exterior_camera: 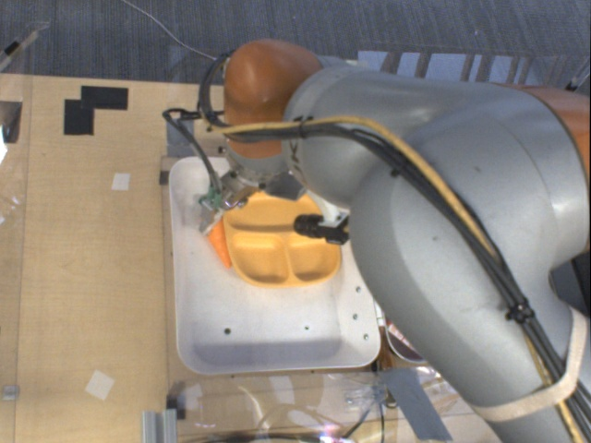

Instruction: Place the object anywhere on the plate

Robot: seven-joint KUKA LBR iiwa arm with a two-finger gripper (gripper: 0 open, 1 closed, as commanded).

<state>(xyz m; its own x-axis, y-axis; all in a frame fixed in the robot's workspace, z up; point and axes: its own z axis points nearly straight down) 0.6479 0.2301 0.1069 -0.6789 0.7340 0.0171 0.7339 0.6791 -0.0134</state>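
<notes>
one orange object (219, 242) beside plate (277, 247)

The tan bench (83, 284) bears a shallow white bin (268, 335).

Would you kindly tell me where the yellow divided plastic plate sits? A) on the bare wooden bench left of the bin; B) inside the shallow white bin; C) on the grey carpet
B: the yellow divided plastic plate rests on the floor of the shallow white bin, beneath the arm's orange band.
</notes>
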